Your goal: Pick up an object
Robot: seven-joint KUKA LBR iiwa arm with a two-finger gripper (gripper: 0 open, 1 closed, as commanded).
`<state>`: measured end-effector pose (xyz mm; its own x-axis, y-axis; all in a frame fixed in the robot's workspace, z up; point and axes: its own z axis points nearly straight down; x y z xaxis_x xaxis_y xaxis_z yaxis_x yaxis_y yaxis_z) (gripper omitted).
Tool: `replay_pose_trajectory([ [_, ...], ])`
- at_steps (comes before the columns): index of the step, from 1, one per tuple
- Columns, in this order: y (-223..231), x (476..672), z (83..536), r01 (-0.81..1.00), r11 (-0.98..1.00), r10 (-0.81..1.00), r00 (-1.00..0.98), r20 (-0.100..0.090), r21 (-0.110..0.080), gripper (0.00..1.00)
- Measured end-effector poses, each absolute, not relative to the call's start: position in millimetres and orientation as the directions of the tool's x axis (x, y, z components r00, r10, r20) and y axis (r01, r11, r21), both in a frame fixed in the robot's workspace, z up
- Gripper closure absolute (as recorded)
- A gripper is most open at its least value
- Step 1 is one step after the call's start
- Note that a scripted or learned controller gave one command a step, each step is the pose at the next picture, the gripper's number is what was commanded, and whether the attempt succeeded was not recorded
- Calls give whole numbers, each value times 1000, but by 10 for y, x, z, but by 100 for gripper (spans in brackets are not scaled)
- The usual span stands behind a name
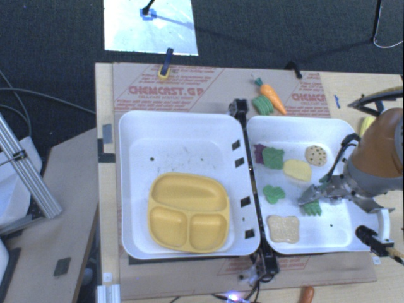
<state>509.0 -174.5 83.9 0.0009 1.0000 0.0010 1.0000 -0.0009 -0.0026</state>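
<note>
- Nearest the camera, along the bottom edge of the right bin (315,248), a slice of toy bread (283,228) is lying flat close to the front wall, with open white floor stretching to its right.
- Just behind that, the gripper (310,199) is reaching in from the right and sitting low over a small green toy (312,208); whether its jaws are wide, narrow or closed on the toy I cannot tell, since the metal tip and the toy are overlapping in the view.
- Judging from this, the pick is sitting at the grasp stage: nothing is visibly lifted, so closing and raising are both still to come.
- To the left, a green broccoli-like piece (273,194) is resting near the divider between the 2 bins, well apart from the gripper.
- Further back, a yellow oblong piece (297,170), a round cookie (315,154) and a green-and-purple piece (271,157) are crowding the rear half, leaving little room there.
- The left bin (136,137) is holding a yellow 3-compartment tray (188,211).
- Farthest off, beyond the bins, a toy carrot (273,95) is lying on the cardboard (208,87).
</note>
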Motion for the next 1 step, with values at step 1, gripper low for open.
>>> replay_pose_trajectory([
  [1, -1770, 4854, 840, 1000, 0, 1000, 0, 0, -1, 0],
])
